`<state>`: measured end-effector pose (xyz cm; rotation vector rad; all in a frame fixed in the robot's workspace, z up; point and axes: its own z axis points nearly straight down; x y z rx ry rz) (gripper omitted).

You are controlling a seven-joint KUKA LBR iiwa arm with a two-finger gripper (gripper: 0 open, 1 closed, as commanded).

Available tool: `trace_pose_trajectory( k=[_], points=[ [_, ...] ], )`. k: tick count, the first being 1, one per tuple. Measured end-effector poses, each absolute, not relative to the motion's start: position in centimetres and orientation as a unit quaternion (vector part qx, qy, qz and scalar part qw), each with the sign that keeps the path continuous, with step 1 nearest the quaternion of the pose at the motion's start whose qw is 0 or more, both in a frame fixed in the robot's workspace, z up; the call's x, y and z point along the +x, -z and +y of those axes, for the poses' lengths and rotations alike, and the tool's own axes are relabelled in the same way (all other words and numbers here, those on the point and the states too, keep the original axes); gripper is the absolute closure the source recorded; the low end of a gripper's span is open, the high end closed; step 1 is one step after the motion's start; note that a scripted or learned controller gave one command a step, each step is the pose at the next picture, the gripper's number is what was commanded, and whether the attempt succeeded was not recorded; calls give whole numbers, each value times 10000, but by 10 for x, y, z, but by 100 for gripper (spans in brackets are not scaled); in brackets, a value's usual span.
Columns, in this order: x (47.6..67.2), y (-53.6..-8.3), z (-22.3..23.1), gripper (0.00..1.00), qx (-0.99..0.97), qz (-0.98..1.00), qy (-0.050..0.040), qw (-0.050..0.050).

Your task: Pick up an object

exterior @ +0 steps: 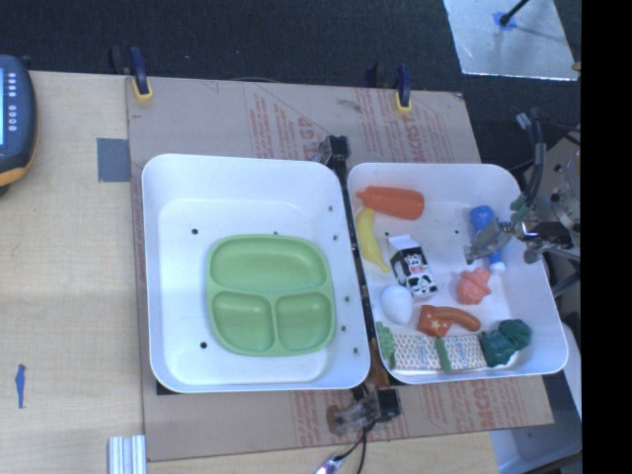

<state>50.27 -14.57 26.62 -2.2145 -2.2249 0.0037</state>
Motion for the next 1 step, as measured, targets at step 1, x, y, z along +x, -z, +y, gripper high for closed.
trace_pose_trajectory(
  k=[1],
  points=[
    [505, -172, -159, 0, -7055, -7087, -38, 49]
  ],
)
